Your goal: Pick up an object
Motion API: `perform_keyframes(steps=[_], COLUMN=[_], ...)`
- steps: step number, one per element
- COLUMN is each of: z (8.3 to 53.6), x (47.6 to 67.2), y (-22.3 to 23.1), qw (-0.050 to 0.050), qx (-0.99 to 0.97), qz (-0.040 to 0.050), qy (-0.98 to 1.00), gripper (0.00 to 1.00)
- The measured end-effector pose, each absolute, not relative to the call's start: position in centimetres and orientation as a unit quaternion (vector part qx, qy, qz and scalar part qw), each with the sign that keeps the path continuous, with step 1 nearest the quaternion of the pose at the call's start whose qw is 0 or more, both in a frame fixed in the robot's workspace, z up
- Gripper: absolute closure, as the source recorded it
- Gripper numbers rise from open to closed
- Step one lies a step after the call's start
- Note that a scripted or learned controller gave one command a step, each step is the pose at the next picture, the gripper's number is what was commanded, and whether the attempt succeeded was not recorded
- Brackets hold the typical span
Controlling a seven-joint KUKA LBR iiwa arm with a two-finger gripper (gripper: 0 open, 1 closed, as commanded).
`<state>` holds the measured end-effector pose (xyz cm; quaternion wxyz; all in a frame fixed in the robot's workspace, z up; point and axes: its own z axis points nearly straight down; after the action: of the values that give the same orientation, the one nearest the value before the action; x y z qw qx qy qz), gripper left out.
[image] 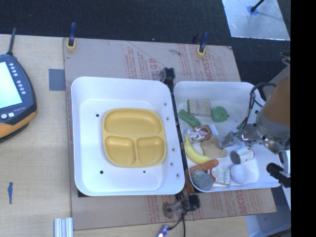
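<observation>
The pincer (pixel 231 141) hovers low in the right white bin (pixel 217 86); whether it grips anything cannot be told. A grey metal can (pixel 242 155) lies just beside it.

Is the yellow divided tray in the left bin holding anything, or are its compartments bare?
Bare. The yellow divided tray in the left bin shows plain yellow floor in all three compartments, with nothing lying in them.

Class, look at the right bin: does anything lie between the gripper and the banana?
Yes. The gripper hangs over the right bin's middle, and the tan bread-like piece lies between it and the banana, touching the banana's right side. The red-and-white packet sits just above.
</observation>
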<state>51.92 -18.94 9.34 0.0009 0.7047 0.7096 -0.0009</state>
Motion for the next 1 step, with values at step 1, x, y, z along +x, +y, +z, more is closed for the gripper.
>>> perform_keyframes(steps=[1], z=[9.35], x=[49.26], y=[-18.38], qw=[0.001], qx=[0.705], qz=[-0.0002], qy=[0.71], gripper=[0.0])
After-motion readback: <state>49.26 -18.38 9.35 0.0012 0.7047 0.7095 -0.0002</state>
